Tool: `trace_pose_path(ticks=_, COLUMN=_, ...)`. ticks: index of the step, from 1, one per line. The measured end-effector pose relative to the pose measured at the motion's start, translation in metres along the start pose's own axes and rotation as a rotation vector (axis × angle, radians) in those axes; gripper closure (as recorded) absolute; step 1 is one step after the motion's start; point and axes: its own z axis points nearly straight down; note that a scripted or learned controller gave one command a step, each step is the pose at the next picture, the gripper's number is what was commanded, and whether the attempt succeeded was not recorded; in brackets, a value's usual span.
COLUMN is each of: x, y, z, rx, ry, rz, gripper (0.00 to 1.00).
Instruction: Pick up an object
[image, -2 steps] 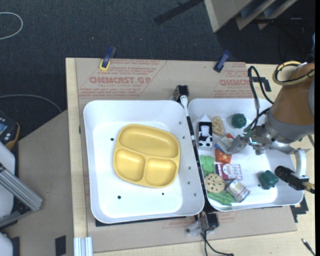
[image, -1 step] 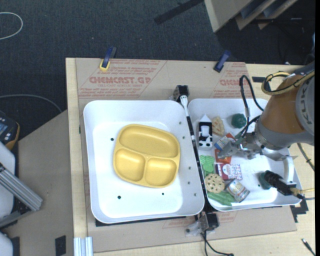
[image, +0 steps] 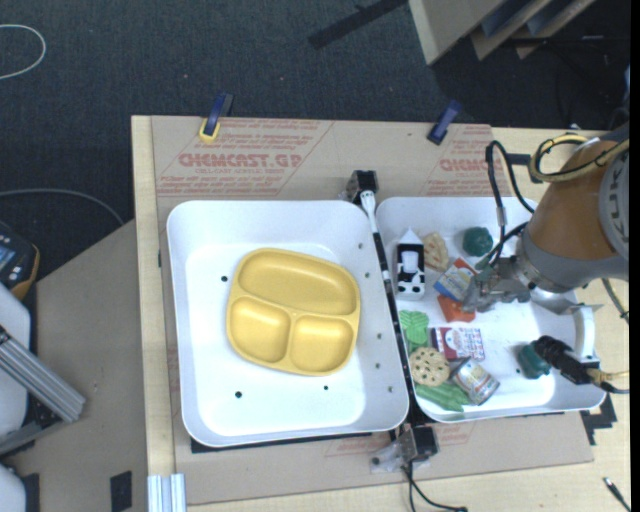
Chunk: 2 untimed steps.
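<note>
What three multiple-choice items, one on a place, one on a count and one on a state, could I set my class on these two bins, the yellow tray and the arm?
1. Where does the yellow tray lie?
A. In the left bin
B. In the right bin
C. On the floor

2. How many compartments does the tray have?
A. One
B. Three
C. Six

3. How does the gripper stand?
A. Parked off the bench
B. Over the left bin
C. Down among the items in the right bin

Key:
1. A, since the tray sits in the middle of the left bin.
2. B, since it shows one wide compartment and two smaller ones.
3. C, since the arm reaches in from the right and its tip is low among the small items by the cookie and green ball.
</note>
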Motion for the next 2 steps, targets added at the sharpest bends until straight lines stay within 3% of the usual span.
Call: trace_pose_path(ticks=2, x=-0.005, y=0.006, z=-0.091, rx=0.007, ry=-0.006, rz=0.0, gripper=1.0)
